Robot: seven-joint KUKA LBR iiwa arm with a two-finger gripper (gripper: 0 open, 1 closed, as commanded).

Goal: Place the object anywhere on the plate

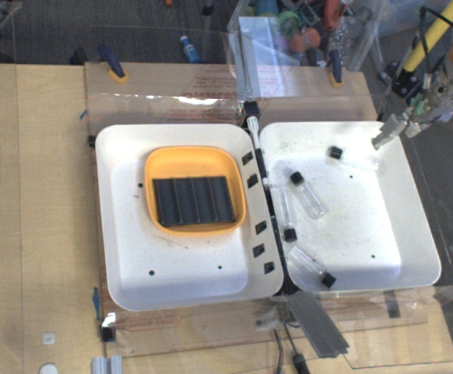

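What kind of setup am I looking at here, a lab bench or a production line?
Probably a robotics lab bench: two white bins taped onto a wooden table, and a clear tub of mixed toys behind.

My count across the bench: 2 bins, 1 plate, 3 vials.

I see 2 white bins, the left bin (125,279) and the right bin (413,240); 1 orange plate (158,162) sits in the left bin, bearing 1 dark ribbed block (194,201). Right of the plate, in the right bin, I count 3 clear black-capped vials (307,194) (285,215) (310,266) and 1 loose black cap (335,153).
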